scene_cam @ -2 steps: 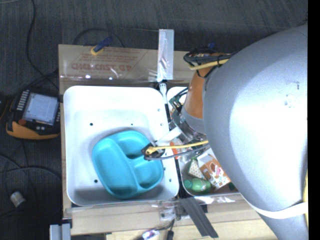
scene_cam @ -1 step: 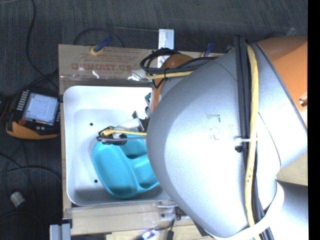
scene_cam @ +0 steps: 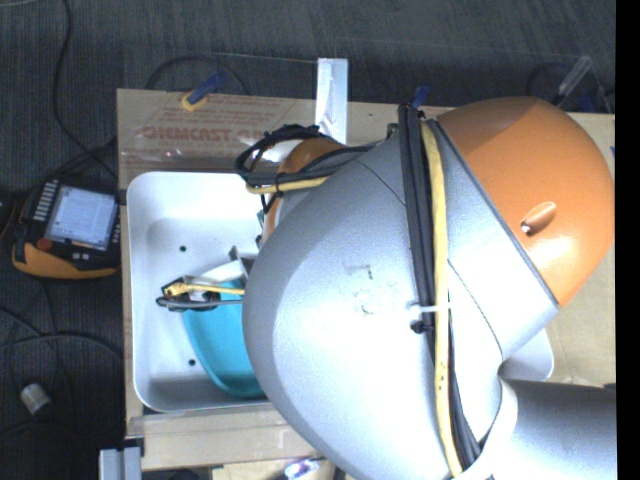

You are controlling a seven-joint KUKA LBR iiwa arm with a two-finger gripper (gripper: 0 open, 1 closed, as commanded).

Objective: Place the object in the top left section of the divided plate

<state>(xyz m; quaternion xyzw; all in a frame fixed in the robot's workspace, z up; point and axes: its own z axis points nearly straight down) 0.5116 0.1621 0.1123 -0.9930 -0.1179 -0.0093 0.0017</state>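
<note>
Camera view: the arm covers most of the frame, reaching from 3 o'clock over the left white bin. At the bin's 6 o'clock we see part of a blue divided plate. A small yellow-and-black object lies at the plate's 10 o'clock edge. We cannot tell whether anything is grasped; the arm hides that area.

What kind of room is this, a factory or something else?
Probably a robotics lab: a big grey arm over a white bin, a handheld control pendant and loose cables on dark carpet.
</note>
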